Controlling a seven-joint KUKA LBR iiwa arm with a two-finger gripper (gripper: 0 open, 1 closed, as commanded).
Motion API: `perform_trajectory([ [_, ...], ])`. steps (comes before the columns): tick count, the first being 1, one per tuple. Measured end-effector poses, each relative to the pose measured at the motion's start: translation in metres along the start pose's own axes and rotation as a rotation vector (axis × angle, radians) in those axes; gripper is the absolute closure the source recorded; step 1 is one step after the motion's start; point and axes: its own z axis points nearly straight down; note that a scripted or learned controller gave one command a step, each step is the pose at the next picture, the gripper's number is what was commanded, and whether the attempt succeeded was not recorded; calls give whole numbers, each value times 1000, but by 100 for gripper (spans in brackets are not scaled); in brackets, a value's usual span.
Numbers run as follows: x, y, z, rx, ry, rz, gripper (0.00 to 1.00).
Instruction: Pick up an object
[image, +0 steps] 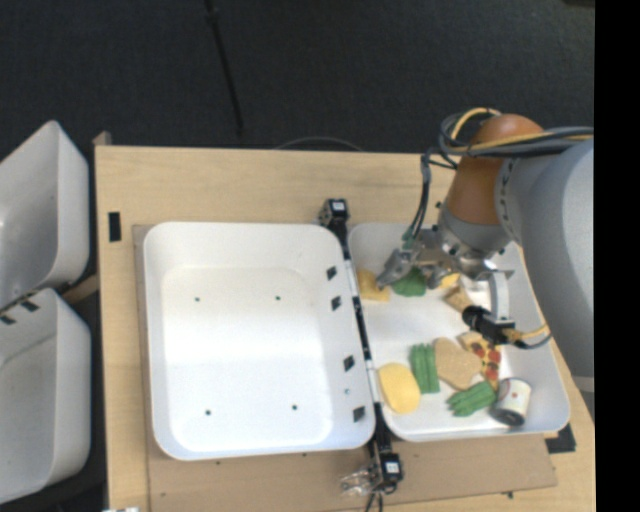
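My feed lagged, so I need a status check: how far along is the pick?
Done: the arm has reached into the right bin, with the tool low at its far end. In hand: it sits right by a green piece and a yellow piece, but I can't confirm a grasp. Left: gripping and lifting; the yellow oval and other items lie untouched.

arm (545, 200) cut off at right edge, hand (420, 262) fingers blurred, green piece (408, 285) partly hidden beneath
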Motion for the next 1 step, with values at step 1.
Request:
perform_trajectory([
  [1, 12, 51, 3, 13, 0, 1, 0],
])
